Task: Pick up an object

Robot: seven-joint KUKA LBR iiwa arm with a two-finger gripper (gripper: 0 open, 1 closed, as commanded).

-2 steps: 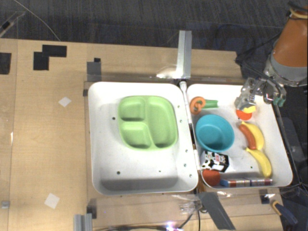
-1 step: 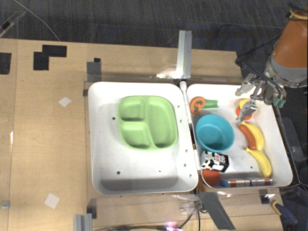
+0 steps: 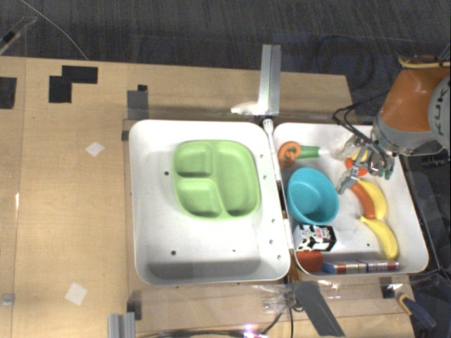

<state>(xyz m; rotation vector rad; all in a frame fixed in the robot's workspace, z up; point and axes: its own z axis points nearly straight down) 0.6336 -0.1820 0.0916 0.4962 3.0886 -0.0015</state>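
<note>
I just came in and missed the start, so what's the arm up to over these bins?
The arm reaches into the right bin, with its gripper low above the upper end of the banana, next to the blue bowl. Nothing visibly sits between its fingers, so no pick yet. The left bin holds a green divided tray.

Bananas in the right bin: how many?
2. One banana lies near the bin's right wall; another, orange-tipped, lies just above it, under the gripper. Others may be hidden.
</note>
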